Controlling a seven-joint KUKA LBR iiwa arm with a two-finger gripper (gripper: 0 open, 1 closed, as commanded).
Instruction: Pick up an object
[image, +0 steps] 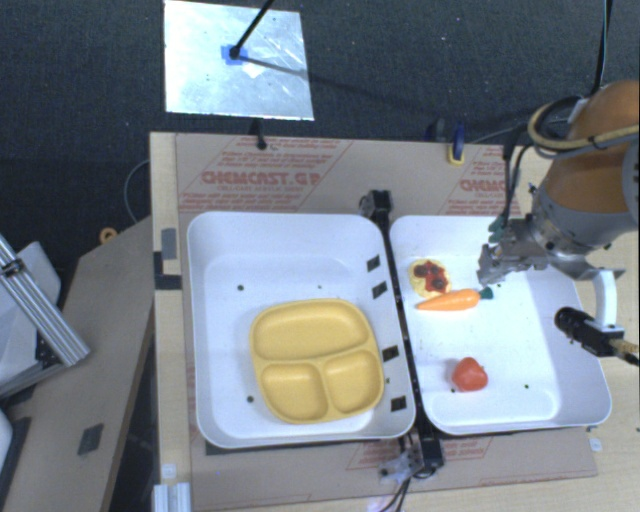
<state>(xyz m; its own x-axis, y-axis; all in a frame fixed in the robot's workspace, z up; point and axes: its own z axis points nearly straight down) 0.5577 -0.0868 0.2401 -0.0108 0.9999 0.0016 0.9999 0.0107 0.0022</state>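
In the right bin (540, 400) lie an orange carrot (447, 300) with a green tip, a small yellow piece with dark red toppings (430, 275) just above it, and a red tomato-like ball (469, 375) toward the front. My gripper (492, 268) hangs over the bin's back half, just right of the carrot's green end and close to it. I see nothing held between its fingers.
The left bin (230, 250) holds a yellow three-compartment tray (315, 358). A black divider clamp (378, 205) sits between the bins at the back. A black-and-white part of the arm (595, 325) overhangs the right bin's right edge.
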